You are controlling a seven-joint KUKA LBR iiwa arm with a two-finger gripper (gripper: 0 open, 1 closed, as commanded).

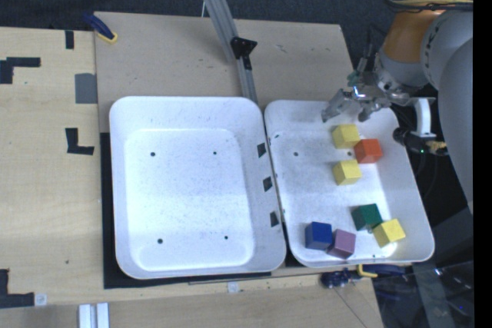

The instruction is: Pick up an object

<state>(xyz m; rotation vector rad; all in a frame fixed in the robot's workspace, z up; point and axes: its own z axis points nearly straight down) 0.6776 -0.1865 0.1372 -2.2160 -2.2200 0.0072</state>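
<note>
Camera view looks down at a slant on a wooden desk (177, 57) bearing two shallow white bins side by side. Over the far edge of the right bin (307, 188) hang the robot's jaws (350, 110), spread wide apart with nothing between them, the two metal fingers splayed outward and pointing down toward the bin floor. That spread looks like readiness for a grasp, judged from how it sits over the blocks.

Just below the jaws, almost under them, lies a yellow cube (345, 136), the likeliest object to be picked. Touching it on the side away from the bins' shared wall sits an orange cube (368, 150), which could crowd one finger. A second yellow cube (347, 172) lies a little further from the jaws, standing apart from the others.

Well beyond, at the near end of the bin, cluster a green cube (367, 215), another yellow block (390, 231), a blue cube (318, 234) and a pink block (343, 243).

The cubes have no real long axis. The nearest yellow one sits flat, its edges turned slightly askew to the bin walls. The left bin (188, 188) lies well off to the side of the jaws.
</note>
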